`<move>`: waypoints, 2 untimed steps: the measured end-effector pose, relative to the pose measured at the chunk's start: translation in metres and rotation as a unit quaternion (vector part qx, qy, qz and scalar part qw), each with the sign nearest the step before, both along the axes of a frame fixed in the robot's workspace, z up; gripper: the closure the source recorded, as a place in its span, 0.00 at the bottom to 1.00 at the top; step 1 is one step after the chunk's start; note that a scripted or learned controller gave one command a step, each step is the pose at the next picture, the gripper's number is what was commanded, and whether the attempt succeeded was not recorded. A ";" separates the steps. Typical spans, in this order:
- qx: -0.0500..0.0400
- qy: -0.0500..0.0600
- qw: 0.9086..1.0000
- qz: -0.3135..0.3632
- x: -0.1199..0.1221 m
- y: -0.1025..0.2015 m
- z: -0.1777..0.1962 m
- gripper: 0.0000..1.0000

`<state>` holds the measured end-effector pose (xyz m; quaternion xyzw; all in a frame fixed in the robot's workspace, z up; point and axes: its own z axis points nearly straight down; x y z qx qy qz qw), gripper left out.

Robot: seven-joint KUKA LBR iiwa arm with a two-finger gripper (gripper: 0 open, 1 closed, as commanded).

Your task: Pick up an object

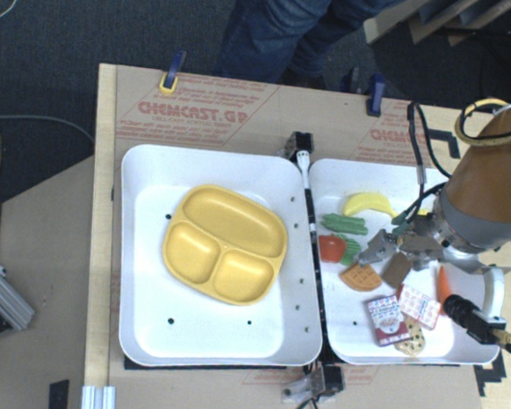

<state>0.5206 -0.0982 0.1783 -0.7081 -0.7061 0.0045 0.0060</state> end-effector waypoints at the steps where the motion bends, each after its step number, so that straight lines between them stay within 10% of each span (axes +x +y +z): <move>1: -0.001 -0.007 1.000 0.001 0.003 0.000 0.007 0.00; 2: 0.000 -0.005 1.000 0.001 0.005 0.001 -0.035 0.00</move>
